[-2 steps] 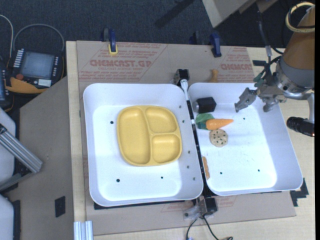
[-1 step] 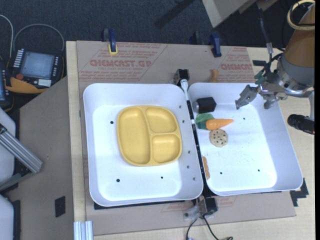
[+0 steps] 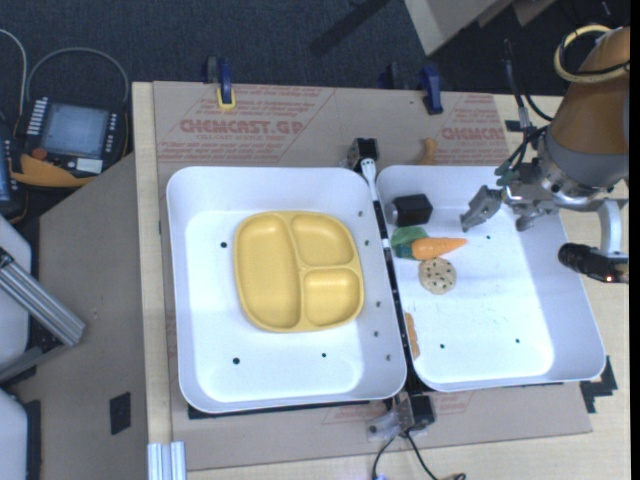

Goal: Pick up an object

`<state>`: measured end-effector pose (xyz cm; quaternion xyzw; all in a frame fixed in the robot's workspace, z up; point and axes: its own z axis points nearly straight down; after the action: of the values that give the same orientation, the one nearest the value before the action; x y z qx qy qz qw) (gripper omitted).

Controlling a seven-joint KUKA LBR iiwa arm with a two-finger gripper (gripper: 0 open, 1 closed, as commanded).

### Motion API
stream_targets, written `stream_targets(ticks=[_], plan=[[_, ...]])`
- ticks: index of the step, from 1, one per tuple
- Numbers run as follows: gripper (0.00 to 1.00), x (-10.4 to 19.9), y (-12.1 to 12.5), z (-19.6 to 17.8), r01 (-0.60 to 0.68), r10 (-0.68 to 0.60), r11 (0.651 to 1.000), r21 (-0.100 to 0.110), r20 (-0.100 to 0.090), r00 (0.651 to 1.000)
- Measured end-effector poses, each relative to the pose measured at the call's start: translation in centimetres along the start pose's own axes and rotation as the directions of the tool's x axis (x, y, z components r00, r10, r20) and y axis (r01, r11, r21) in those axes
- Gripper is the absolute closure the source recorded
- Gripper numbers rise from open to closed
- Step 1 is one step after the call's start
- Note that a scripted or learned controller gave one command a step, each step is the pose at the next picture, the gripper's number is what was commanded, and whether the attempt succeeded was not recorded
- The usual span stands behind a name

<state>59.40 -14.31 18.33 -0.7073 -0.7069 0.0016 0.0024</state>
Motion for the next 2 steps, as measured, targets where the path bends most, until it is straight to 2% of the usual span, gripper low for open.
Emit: stream_targets(ticks=[2], plan=[[0.0,-0.8,-0.6,10.2,0.0,0.0,1.0,0.001,0.0,1.0]])
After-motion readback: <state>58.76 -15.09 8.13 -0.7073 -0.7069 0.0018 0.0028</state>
